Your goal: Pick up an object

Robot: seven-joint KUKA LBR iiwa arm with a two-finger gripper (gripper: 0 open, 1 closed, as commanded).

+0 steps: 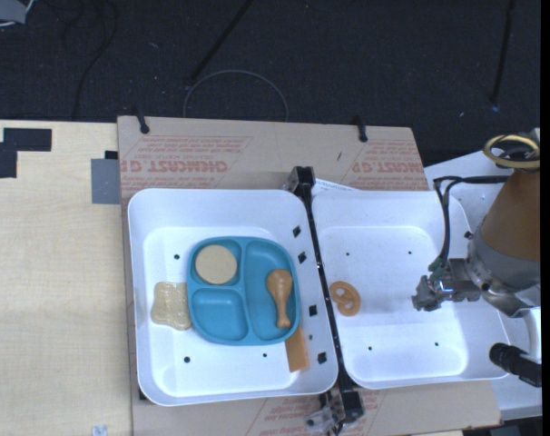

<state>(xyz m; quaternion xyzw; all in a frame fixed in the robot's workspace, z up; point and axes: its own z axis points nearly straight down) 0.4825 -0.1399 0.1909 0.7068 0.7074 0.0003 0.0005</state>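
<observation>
Your gripper (429, 293) hangs over the right bin (397, 371), well right of the pretzel (345, 298) — jaws too blurred to tell.

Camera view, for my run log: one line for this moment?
gripper: over right white bin | small brown pretzel: on bin floor, apart from gripper

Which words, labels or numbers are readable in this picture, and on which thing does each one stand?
"CHEMCAST GP", red print seen upside down and mirrored, on the brown protective sheet behind the bins; it repeats near the right clamp.
Red print on the sheet's front edge: too cut off to read.
Blue tray, pretzel: no text.
</observation>
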